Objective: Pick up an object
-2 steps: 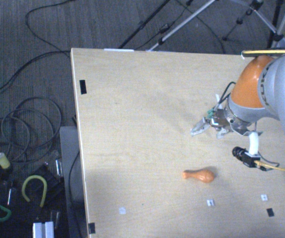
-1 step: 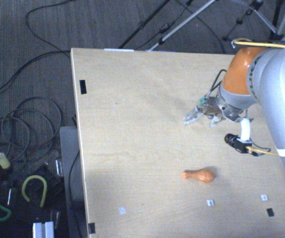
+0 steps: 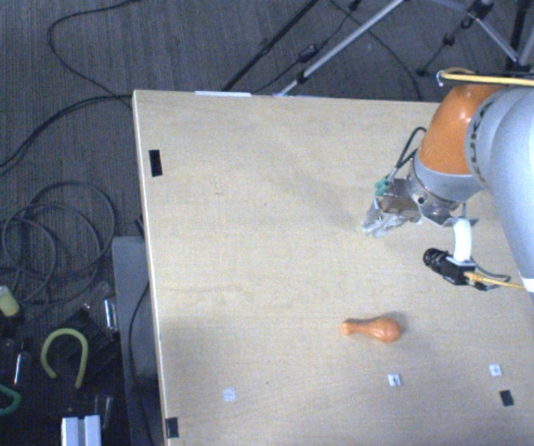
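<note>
A small orange object (image 3: 374, 328), shaped like a gourd with a thin neck pointing left, lies on the pale wooden bench top (image 3: 248, 249) toward the front. My gripper (image 3: 378, 219) hangs at the end of the grey arm with its orange band (image 3: 452, 137), which reaches in from the right. The gripper sits low over bare wood, well behind the orange object and apart from it. Nothing shows in its grasp.
Small black and white markers (image 3: 155, 163) (image 3: 394, 379) dot the bench surface. Its left edge (image 3: 146, 249) drops to a carpeted floor with coiled cables (image 3: 44, 240) and tools. Tripod legs (image 3: 359, 26) cross behind the bench.
</note>
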### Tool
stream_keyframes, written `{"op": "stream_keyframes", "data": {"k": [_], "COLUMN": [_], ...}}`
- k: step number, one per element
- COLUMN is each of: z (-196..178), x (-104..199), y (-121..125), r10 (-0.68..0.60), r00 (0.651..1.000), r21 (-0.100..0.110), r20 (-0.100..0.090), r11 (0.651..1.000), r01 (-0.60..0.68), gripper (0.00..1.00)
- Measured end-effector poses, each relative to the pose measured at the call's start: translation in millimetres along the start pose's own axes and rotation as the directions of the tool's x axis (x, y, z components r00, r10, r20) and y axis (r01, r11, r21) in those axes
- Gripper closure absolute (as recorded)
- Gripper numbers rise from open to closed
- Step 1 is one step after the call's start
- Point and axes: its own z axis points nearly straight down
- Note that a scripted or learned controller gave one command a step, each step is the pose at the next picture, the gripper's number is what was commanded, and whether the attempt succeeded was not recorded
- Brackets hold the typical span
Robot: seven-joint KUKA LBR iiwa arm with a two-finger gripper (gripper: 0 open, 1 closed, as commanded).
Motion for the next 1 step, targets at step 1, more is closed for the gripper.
{"op": "stream_keyframes", "data": {"k": [1], "z": [0.0], "x": [-0.1], "y": [-0.1], "r10": [0.0], "r00": [1.0], "r21": [0.0], "r20": [0.0], "r11": [1.0], "r01": [0.0], "gripper": [0.0]}}
